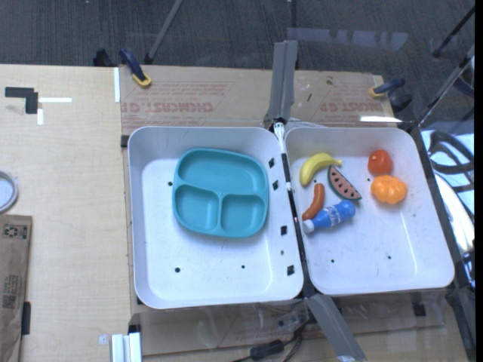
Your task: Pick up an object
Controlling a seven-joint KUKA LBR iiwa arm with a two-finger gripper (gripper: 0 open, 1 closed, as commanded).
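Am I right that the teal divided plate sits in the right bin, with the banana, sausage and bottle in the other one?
Not quite. The camera view shows the teal divided plate in the left bin, not the right. The banana, sausage and bottle are indeed in the other one, the right bin.

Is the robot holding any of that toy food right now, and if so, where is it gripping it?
Nothing is held. The banana, watermelon slice, sausage, bottle, tomato and orange fruit all lie loose in the right bin.

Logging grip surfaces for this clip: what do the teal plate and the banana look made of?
Teal plate: likely moulded plastic or silicone; uniform colour, soft sheen, rounded dividers. Banana: probably toy plastic; flat, even yellow with a smooth surface.
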